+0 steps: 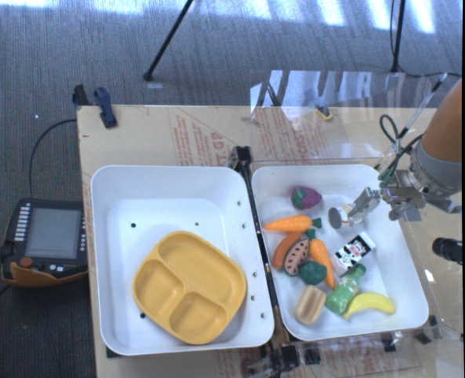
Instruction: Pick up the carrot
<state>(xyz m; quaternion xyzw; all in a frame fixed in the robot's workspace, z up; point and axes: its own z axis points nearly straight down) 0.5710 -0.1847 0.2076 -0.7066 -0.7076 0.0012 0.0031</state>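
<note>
Right bin, seen from above at a slant. We mark the carrot lying near the bin's left wall, its long axis close to horizontal in the view, orange tip toward the left and green top toward the right, just below a purple toy. The gripper hangs over the bin's upper right part, to the right of the carrot and slightly higher in the picture; the two are near but apart, with bare bin floor between them. Whether the gripper is spread or closed we cannot tell, as its tip is too small and blurred; we see nothing held in it. A second orange, carrot-like piece lies slanted in the pile below. We judge that the coming move must travel leftward and approach across the carrot's long axis.
</note>
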